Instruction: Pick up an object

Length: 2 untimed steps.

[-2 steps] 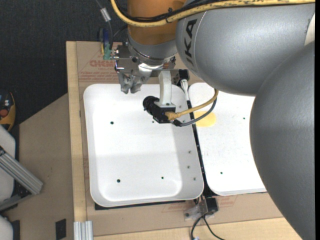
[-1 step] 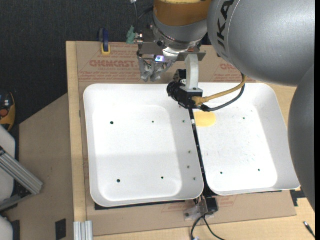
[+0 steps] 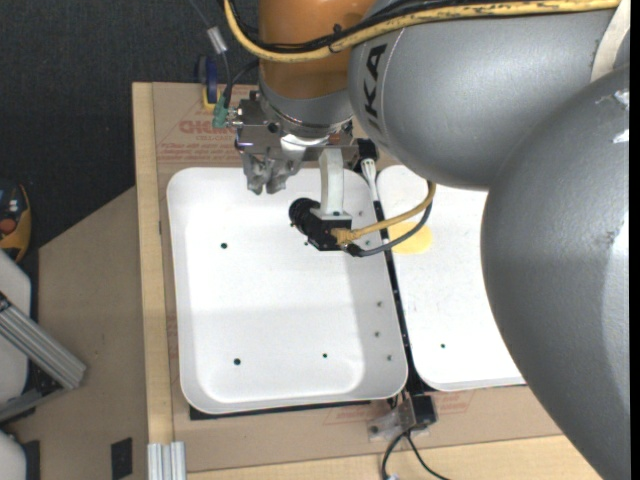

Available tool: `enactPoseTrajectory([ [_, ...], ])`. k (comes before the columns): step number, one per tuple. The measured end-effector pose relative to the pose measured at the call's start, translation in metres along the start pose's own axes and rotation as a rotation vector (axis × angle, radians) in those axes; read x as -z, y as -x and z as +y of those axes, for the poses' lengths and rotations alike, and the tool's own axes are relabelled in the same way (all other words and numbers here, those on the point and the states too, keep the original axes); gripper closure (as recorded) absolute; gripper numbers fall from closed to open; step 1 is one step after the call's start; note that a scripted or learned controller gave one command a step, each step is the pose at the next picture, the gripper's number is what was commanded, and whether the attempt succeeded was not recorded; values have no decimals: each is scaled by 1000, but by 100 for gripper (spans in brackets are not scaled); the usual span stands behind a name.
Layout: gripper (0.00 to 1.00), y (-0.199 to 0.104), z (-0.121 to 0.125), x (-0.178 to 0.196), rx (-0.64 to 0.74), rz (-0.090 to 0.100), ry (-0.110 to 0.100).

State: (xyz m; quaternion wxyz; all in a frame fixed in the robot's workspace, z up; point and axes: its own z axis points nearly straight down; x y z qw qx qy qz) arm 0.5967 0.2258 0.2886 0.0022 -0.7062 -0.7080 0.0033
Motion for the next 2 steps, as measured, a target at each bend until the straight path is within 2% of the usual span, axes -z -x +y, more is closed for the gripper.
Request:
enactPoseTrajectory([
  [1, 100, 45, 7, 47, -6, 2, 14],
  [2, 100, -1, -12, -32, 1, 0, -2],
])
